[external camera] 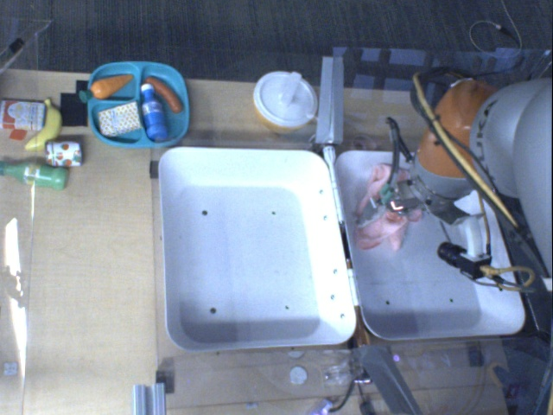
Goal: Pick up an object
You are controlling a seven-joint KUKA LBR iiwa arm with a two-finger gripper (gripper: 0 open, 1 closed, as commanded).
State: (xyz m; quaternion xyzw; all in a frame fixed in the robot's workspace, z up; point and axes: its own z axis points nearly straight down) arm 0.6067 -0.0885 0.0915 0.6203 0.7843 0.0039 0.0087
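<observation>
Over the right bin (432, 314), my claw (393, 204) sits down upon the pink object (380, 223) near its far-left corner, grip state indeterminate; grasp step judged underway, next requiring a confirmed hold before lifting.

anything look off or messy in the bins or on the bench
Nothing spilled or damaged. A pink crumpled cloth-like item lies bunched against the left wall of the right bin, under the gripper. On the bench, a green bottle and a small can lie on their sides.
</observation>
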